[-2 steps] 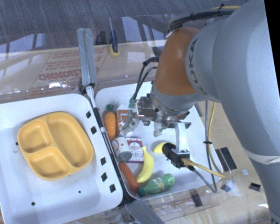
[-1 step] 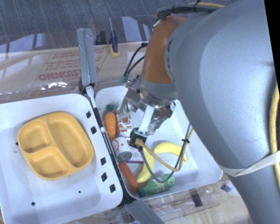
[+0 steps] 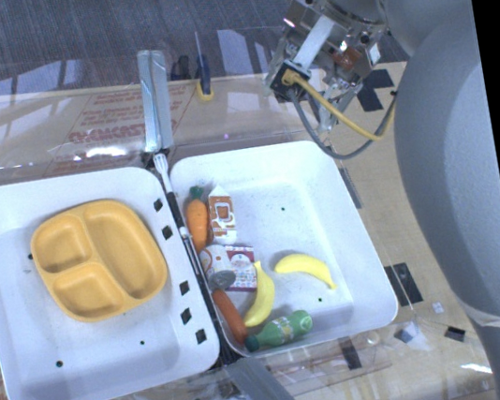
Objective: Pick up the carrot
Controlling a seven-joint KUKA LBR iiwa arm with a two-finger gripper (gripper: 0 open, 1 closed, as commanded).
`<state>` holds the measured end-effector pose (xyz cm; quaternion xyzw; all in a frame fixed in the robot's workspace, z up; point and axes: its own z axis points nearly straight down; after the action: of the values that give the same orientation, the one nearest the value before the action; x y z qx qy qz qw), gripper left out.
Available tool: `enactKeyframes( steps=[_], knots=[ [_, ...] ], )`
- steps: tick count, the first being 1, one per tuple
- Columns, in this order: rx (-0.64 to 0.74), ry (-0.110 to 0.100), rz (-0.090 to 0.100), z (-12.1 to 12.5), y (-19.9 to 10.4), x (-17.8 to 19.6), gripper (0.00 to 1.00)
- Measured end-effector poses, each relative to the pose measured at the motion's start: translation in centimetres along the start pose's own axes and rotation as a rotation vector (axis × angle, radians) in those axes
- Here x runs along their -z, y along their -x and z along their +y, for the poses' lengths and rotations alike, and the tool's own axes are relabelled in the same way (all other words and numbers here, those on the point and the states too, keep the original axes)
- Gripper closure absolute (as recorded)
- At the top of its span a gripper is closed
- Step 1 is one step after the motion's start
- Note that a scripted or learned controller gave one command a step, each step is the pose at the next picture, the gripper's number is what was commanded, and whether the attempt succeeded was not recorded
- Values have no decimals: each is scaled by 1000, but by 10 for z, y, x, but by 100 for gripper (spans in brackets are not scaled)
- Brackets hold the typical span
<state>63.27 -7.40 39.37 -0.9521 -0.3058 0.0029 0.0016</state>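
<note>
Well below-left of the gripper [image 3: 341, 60], whose state I cannot tell, lies the carrot [image 3: 198, 224].

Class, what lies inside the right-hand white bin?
An orange carrot by the left wall, a second orange carrot lower down, two yellow bananas, a green bottle, two red-and-white packets. A banana seems to cover the lower packet's corner.

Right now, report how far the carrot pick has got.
Done: nothing yet. The carrot lies in the right bin along its left wall, beside a small carton. In hand: the gripper hangs past the bin's far edge, well apart from the carrot. Left: travel over the carrot, descend, grasp it and lift.
</note>
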Motion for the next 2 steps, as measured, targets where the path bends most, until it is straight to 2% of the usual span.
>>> enactKeyframes(
  steps=[1,2],
  knots=[
    [-414,0,-3,-43,-21,-138,0],
    [-397,-1,0,27,-4,-105,0]
  ],
)
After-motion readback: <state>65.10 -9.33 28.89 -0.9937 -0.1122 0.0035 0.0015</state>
